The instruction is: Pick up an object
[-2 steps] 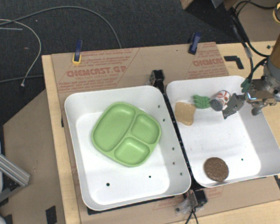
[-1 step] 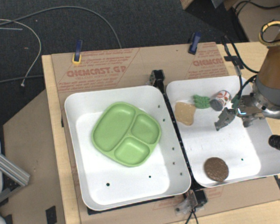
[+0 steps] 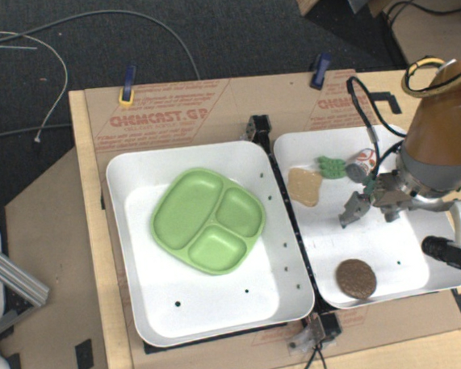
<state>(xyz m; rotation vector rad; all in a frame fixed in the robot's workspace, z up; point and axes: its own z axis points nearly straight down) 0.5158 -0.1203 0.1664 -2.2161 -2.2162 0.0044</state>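
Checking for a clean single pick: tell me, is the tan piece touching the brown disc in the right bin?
Apart. The camera view shows the tan piece near the bin's upper left and the brown disc near its lower edge, with bare white bin floor between them.

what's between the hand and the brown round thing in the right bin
Nothing: in the camera view, bare white bin floor separates the hand from the brown disc.
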